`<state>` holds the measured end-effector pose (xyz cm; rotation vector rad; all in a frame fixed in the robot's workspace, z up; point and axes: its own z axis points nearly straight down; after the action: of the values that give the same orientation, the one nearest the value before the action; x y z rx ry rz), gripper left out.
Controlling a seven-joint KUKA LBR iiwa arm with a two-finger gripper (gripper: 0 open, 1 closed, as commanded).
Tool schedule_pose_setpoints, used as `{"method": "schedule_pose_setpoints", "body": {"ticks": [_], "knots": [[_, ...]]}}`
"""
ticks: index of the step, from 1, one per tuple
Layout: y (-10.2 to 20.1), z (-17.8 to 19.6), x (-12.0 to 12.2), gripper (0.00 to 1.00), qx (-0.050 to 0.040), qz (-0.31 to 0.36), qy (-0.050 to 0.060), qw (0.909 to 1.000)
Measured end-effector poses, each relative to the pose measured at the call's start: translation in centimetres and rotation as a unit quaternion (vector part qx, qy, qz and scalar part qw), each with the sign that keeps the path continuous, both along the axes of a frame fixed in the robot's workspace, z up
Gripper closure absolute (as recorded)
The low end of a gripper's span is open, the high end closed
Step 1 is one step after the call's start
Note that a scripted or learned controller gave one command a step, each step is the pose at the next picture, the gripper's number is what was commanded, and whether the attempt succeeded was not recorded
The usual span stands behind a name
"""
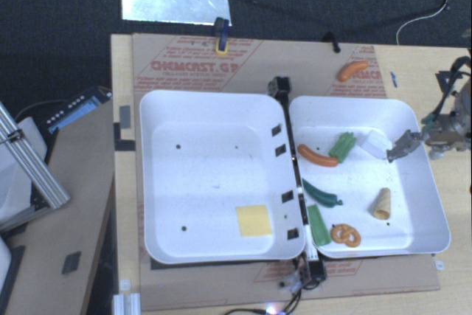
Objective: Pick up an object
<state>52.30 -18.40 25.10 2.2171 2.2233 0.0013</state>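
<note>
My gripper (403, 145) hangs over the right side of the right bin (424, 188), reaching in from the right edge. Just left of its tip lies a white piece (374, 145). Further left are an upright-looking green block (342, 146) and an orange sausage (317, 156). Lower in the same bin lie a dark green pepper (321, 193), a light green stick (318, 224), a pretzel (345, 234) and a tan cone (381, 203). Nothing is seen held in the gripper.
The left bin (158, 158) holds a yellow square slice (254, 220) near its front. A second orange sausage (352, 71) lies on the cardboard behind the right bin. A yellow and blue clamp (221, 37) sits at the board's back edge.
</note>
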Motion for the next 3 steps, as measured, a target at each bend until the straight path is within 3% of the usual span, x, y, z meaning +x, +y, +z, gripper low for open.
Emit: {"method": "schedule_pose_setpoints", "body": {"ticks": [1,2,3], "knots": [[0.0,1.1,0.1,1.0,-0.0004,0.002,-0.002,1.0],[3.9,11.9,2.4,1.0,-0.0009,0.003,-0.007,1.0],[10.1,15.3,7.0,1.0,0.0006,0.005,-0.004,1.0]]}}
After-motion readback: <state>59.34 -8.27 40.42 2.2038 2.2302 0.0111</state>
